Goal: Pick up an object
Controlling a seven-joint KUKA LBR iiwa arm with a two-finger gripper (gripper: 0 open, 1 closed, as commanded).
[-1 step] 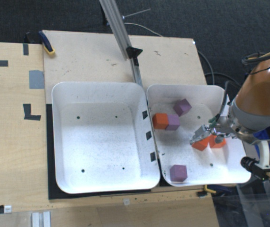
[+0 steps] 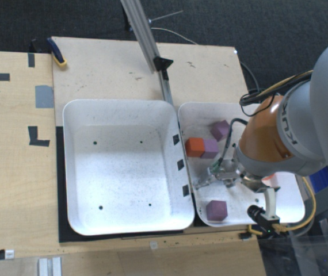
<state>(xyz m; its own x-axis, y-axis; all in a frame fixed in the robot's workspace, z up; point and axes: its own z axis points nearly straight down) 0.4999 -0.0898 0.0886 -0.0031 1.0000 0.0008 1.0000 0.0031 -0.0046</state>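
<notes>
The gripper is seen low inside the right bin, reaching in from under the orange-banded wrist. Its thin metal parts are made out near the bin's left wall, but whether it is open or closed cannot be told, and nothing is seen held in it.

All places below are taken from the gripper. An orange block lies just beyond it toward the far end of the bin, touching a pale purple block on its right. A second purple block lies farther off in the same direction, near the far wall. A third purple block lies on the near side, close to the bin's front rim and apart from the rest.

The blocks are roughly cubic, so no long axis is judged to matter. The orange block and its touching neighbour are judged nearest; the near-side block stands alone and is judged the cleaner target.

The bin floor under the wrist is hidden by the arm, and any object there cannot be ruled out. The left bin is well apart, across the shared wall.
</notes>
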